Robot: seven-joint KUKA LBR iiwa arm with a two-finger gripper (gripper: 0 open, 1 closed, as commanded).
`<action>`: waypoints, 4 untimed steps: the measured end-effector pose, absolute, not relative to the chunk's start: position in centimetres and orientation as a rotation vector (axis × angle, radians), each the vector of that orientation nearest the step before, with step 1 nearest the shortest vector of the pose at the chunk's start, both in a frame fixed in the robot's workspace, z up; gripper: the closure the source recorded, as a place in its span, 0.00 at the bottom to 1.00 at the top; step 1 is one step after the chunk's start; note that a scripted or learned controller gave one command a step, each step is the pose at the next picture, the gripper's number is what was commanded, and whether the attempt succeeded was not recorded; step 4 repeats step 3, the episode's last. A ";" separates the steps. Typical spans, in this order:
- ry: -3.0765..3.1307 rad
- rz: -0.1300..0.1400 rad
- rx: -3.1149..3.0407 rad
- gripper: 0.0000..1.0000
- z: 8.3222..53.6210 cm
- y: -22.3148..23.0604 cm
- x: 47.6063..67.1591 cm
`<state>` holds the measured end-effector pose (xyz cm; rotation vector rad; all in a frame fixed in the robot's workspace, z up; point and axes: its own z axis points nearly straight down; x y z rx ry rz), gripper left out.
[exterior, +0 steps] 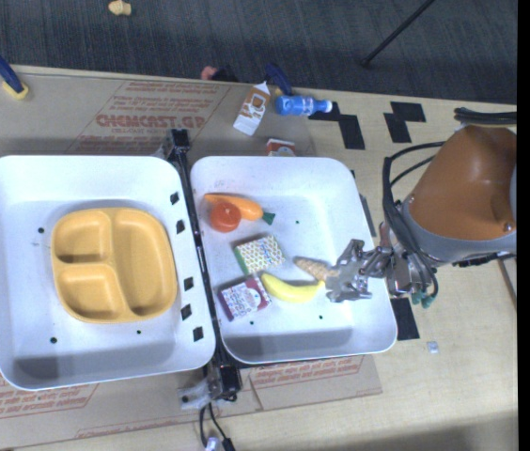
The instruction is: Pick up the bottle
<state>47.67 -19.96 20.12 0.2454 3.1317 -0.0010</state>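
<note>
The small blue plastic bottle (300, 106) lies on its side on the surface, outside and behind the right white bin (364, 209), so nothing contains it. The gripper (348, 272) hovers low inside that bin beside the yellow banana (290, 289), well apart from the bottle; whether its jaws grip anything I cannot tell.

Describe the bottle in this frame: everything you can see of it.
The bottle is small and blue, apparently plastic, with a paler, whitish end pointing toward the view's right. It lies on its side on the bench, outside both bins, just beyond the far rim of the right bin. A small carton lies close beside it on the left. The gripper is far from it, low inside the right bin.
</note>
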 end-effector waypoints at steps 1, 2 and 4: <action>3.132 -0.001 -0.234 1.00 21.8 -21.1 47.7; 3.120 0.001 -0.384 1.00 19.6 -21.0 48.3; 3.126 -0.001 0.303 1.00 20.7 -21.1 49.2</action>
